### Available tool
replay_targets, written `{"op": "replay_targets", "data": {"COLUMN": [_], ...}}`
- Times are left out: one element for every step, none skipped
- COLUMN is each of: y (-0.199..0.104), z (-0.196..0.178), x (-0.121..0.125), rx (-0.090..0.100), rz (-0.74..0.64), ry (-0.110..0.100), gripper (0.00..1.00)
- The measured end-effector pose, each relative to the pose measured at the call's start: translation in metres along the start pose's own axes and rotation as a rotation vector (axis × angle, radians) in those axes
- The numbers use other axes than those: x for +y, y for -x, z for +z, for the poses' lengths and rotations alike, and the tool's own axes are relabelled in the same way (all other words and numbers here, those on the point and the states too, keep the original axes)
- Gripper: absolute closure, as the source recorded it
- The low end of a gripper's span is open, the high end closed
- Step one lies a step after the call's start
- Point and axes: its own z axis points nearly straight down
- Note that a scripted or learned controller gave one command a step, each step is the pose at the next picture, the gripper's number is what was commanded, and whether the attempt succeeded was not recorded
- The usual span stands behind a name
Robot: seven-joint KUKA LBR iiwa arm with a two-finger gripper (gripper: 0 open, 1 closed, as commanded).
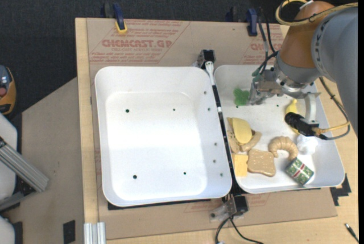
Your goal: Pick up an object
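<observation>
We take the green object [242, 96] as the thing nearest the pick: a small, soft-edged patch of bright green lying on the floor of the right bin [335, 163], toward its upper left corner. It is too small and blurred for us to name its material or to say which way its long axis runs. The gripper [255, 92] sits just beside it, at its right edge, a grey metal assembly hanging under the arm [324, 38]; we cannot tell whether the jaws are open or closed, nor whether they touch the green piece.

Lower in the same bin we see a cluster of toy foods. A pale yellow rounded piece [242, 130] lies near the bin's left wall, its long axis running roughly up and down the view. Below it rests a tan bread slice [261, 162], flat and matte, with a yellow wedge [240, 166] touching its left side. To the right lies a curved brown croissant [283, 146], arching upward, and beyond it a small green-and-white can [300, 171] on its side, tilted diagonally. A yellow item [292, 107] lies partly behind a black cable fitting [300, 123].

The left bin [108, 140] is smooth white plastic with rounded corners. Both bins rest on a brown cardboard sheet [142, 38] printed with red lettering.
</observation>
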Motion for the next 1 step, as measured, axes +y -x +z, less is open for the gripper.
{"op": "replay_targets", "data": {"y": [-0.0347], "z": [-0.1760], "x": [0.0028], "rx": [0.001], "rz": [-0.004], "ry": [0.015], "gripper": [1.00]}}
